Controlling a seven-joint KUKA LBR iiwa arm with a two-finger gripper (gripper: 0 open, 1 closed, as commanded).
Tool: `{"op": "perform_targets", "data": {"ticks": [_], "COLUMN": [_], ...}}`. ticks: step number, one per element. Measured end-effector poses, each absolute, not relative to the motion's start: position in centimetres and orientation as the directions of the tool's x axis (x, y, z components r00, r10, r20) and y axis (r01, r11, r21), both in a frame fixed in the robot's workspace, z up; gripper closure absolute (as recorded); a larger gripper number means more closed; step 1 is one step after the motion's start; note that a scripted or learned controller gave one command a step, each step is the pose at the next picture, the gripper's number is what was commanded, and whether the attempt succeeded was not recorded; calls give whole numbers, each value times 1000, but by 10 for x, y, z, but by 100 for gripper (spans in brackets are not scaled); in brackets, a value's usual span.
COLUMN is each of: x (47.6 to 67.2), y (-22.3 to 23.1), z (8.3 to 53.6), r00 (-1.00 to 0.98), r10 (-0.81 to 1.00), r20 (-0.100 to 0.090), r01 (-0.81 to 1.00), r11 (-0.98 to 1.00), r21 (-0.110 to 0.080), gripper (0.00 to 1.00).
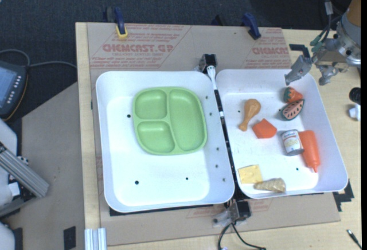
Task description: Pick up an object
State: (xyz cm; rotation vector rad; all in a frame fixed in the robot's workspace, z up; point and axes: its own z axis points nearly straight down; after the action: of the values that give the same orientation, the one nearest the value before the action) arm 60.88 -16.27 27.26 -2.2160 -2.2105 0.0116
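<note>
My gripper (312,69) hangs over right bin (330,183) top edge, jaws spread, holding nothing. Board (172,42) print reads "CHEMCAST". Can (292,142) label unreadable.

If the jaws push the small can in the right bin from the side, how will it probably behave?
The small can lies on its side, so it would probably roll across the smooth floor of the right bin. It touches the orange carrot, which may stop it or move with it. Its round wall looks hard and could slip under a grip.
</note>
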Motion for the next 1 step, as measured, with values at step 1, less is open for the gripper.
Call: {"op": "perform_targets", "data": {"ticks": [1], "x": [611], "y": [-162], "z": [280], "r00": [0], "r10": [1000], "r20": [0], "r01": [1000], "r11": [0], "r21": [-1], "gripper": [0]}}
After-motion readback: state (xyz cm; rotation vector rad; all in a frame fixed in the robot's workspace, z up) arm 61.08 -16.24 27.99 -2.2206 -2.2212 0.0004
